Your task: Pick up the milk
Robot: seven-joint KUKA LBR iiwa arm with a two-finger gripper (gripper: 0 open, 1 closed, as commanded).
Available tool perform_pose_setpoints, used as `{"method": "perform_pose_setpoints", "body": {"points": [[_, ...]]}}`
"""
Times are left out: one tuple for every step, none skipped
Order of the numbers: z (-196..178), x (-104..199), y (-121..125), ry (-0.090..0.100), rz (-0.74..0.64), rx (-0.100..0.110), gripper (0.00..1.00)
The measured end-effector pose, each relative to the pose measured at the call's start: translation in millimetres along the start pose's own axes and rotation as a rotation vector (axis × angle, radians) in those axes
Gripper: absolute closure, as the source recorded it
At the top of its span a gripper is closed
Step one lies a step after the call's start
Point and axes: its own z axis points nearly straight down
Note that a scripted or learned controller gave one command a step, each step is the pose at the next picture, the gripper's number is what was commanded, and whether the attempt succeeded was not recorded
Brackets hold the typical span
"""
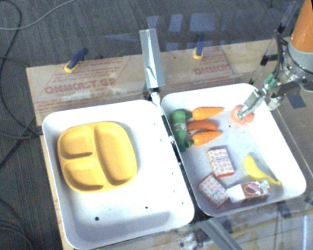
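End effector hanging over right bin's far right corner, above a pinkish item; finger state impossible to tell. Milk carton lying mid-bin, toward near edge, beside banana. Left bin carrying 1 yellow tray. Cardboard-covered tabletop, 2 clamps, cables across grey carpet.

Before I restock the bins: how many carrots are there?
3, stacked in the right bin's far left part: top carrot, middle carrot, bottom carrot, green tops toward the divider. None looks hidden.
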Motion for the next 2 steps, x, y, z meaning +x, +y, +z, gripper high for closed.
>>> {"method": "perform_pose_setpoints", "body": {"points": [[139.6,78.8,-43.1,0.007,0.012,0.003,0.00],[180.8,71.6,-52.7,-0.010,-0.277,-0.027,0.00]]}}
